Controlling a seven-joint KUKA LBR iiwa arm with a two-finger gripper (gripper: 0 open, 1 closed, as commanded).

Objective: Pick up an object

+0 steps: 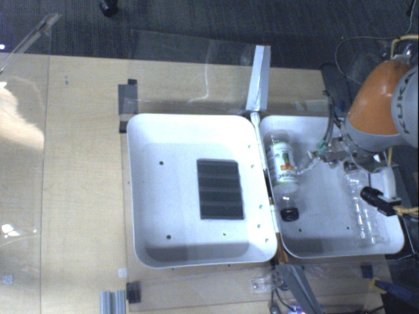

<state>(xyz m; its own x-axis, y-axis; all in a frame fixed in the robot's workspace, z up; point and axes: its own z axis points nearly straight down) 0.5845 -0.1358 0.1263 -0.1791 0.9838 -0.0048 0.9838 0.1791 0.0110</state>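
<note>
The right bin [327,241] holds a small can with a white and green label [282,162] lying along its left wall. A small black round thing [289,212] rests just below the can. A clear plastic item [364,211] lies lengthwise near the bin's right wall. My gripper [322,153] hangs over the upper middle of the right bin, to the right of the can and apart from it. Nothing can be made out between its tips. In the middle of the left bin [150,175] lies a flat black ridged rectangle [220,188].
The grey arm with its orange band [380,100] comes in over the right bin's upper right corner. A clear divider strip [258,77] stands behind the seam between the bins. Bare wooden bench [65,195] spreads to the left.
</note>
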